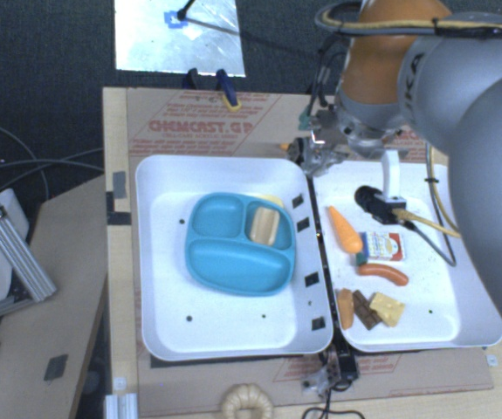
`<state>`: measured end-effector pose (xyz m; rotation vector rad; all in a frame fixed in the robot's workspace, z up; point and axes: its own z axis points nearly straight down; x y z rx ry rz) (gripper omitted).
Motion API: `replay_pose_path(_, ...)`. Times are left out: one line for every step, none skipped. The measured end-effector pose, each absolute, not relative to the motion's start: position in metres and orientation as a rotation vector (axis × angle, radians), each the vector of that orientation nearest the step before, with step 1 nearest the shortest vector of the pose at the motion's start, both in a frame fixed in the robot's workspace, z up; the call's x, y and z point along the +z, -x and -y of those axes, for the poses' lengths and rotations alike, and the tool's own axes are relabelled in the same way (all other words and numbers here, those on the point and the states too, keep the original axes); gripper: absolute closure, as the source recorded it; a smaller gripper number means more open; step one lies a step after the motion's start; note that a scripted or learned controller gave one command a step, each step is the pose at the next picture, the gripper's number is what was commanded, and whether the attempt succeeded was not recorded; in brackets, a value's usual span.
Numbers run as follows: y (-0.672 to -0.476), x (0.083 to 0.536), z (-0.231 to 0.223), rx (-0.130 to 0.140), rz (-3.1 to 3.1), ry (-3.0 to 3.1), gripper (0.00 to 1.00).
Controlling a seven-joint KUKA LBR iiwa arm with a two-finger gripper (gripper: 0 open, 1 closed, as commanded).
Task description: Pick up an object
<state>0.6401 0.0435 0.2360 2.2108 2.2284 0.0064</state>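
Camera view. Two white bins sit side by side on a cardboard sheet (198, 125) with red print, which covers the surface.

The grey arm (460, 85) enters from the right, with its orange band (390, 33) high above the right bin (434, 321). The hand (314, 155) hangs at the far end of the divide between the bins, by their back rims. From this angle it cannot be told whether the hand stands wide or narrow, and no object is seen in its hold.

Left bin (159, 321):
- A blue divided plate (233, 269) lies near the middle.
- A tan bread-like piece (264, 226) rests in the plate's upper right compartment.
- A pale yellow piece (271, 201) shows just behind the plate's far rim.

Right bin, the candidates for picking:
- An orange carrot (345, 230) lies near the divide, slanted.
- A small printed packet (381, 246) lies just beside the carrot.
- A reddish sausage (383, 274) lies just in front of the packet.
- Near the front left corner three pieces sit close together: a tan wedge (345, 307), a dark brown piece (365, 309) and a yellow block (388, 308).

All of these rest on the bin floor, apart from the hand.

A beige ring (249, 401) lies at the front edge, outside the bins.
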Motion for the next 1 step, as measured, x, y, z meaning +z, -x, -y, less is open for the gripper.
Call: replay_pose_path(-0.654, 0.2329, -0.0757, 0.005, -2.229, -2.212, 1.0)
